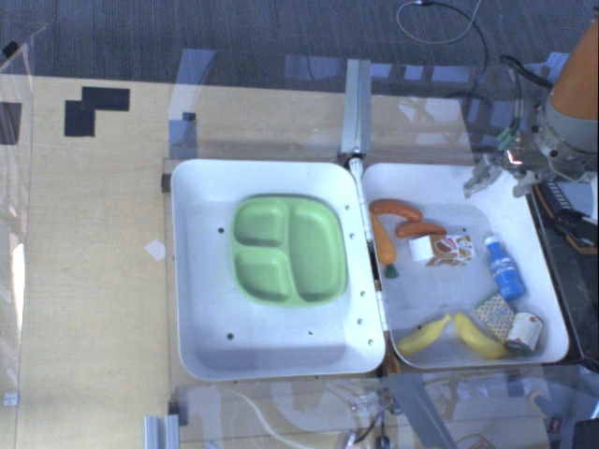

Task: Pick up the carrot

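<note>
Your gripper (496,178) sat spread wide and empty at the right bin's far rim; the carrot (382,241) lay well left, long axis running near-to-far.

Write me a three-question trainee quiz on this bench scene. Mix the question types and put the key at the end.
1. True or false: the carrot lies in the right bin.
2. What sits in the left bin? A) green divided plate B) blue bottle C) bananas
3. Fill in: the hand is above the right bin's far ____ corner.

Key: 1 true; 2 A, the green divided plate; 3 right.
</note>
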You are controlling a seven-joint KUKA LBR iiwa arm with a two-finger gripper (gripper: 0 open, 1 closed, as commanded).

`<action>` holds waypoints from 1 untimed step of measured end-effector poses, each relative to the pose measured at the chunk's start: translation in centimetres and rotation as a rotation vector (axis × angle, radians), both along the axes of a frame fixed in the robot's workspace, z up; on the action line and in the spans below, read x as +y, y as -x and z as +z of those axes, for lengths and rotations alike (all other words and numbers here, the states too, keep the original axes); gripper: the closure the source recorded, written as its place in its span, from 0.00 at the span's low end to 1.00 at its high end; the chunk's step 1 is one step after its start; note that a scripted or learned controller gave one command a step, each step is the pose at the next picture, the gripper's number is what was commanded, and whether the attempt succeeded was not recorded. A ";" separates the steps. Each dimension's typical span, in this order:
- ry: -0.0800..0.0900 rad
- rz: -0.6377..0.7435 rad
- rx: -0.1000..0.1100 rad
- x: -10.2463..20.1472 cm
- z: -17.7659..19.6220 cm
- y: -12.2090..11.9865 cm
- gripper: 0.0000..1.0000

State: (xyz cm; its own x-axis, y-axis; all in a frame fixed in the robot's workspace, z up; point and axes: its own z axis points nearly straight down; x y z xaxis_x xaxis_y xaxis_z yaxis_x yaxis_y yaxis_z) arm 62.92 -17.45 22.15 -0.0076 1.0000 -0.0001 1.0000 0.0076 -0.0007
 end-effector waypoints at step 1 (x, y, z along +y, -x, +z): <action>-0.001 -0.027 -0.002 6.8 -11.7 4.0 0.00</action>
State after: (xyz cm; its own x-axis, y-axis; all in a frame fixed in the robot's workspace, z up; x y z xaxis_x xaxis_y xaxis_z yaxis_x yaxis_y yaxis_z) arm 58.89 -10.64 10.50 0.0196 0.9998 0.0006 0.9998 -0.0196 0.0009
